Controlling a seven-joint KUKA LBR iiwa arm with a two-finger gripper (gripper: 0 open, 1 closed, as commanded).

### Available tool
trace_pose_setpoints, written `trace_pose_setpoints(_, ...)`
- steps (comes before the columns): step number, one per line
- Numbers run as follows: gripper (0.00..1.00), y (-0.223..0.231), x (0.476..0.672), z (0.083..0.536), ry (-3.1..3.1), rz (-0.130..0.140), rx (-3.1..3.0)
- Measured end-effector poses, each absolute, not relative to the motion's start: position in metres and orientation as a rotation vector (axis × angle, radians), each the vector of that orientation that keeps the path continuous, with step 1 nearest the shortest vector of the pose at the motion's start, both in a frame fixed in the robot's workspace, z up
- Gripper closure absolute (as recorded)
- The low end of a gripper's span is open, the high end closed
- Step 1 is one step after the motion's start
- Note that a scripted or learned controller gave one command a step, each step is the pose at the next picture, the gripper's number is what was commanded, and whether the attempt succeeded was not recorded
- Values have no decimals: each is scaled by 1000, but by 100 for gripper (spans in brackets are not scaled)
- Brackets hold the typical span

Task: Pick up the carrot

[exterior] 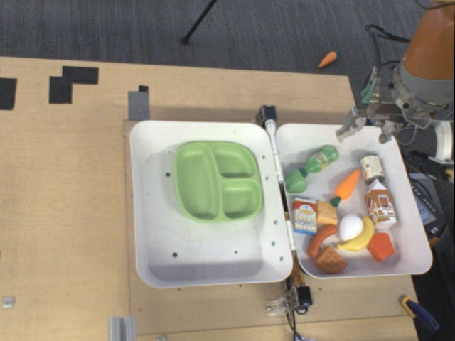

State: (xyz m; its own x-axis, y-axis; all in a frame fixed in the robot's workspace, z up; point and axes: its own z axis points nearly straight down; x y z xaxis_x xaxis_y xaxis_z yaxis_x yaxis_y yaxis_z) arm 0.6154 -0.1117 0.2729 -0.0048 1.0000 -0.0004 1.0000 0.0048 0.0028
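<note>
The gripper hangs over the upper right corner of the right bin, below the orange band of the arm; its two fingers stand apart, with nothing between them. The carrot lies in the right bin, tilted, with its green end toward the lower left; it sits below and slightly left of the gripper, apart from it. A small white can stands just right of the carrot; a bottle with a white cap lies below that can. A green bottle lies at a slant in the upper left of the same bin. Lower in the bin sit a white carton with a red top, a white egg, a banana and an orange block, close together. The left bin holds a green divided tray, lying flat near its middle. A second small orange object lies on the dark floor beyond the bench, well apart from both bins.
</note>
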Motion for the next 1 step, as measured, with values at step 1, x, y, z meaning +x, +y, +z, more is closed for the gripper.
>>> trace_pose_setpoints(1, 0, -142, 616, 174, 2330, -1, 2107)
